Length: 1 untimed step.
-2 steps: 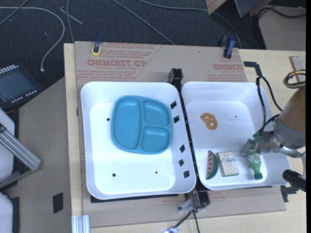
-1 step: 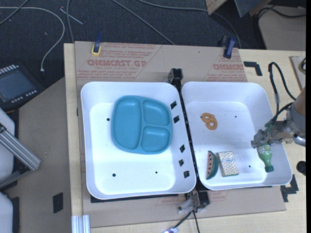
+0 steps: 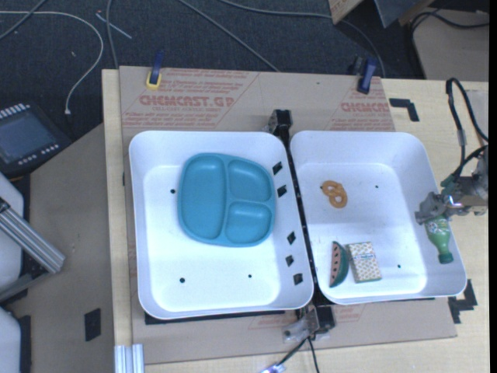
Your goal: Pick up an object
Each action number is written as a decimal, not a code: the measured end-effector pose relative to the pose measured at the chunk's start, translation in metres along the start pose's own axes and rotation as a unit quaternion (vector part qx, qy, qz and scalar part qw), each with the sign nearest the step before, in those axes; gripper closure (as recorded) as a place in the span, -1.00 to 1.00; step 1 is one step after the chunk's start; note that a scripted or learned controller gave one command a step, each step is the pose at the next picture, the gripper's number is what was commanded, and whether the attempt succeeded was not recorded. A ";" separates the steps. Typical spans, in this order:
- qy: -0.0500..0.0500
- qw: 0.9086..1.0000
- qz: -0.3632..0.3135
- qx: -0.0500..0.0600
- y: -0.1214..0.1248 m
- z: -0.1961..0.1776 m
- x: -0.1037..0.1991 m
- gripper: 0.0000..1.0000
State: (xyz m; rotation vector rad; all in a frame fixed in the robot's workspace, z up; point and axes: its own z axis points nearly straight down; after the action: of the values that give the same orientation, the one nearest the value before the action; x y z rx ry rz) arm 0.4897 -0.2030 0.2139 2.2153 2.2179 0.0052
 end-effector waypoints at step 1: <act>0.003 1.000 -0.002 0.005 -0.004 0.007 0.050 1.00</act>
State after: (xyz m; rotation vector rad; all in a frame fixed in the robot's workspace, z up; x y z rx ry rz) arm 0.4853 -0.1529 0.2071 2.2192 2.2299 0.0014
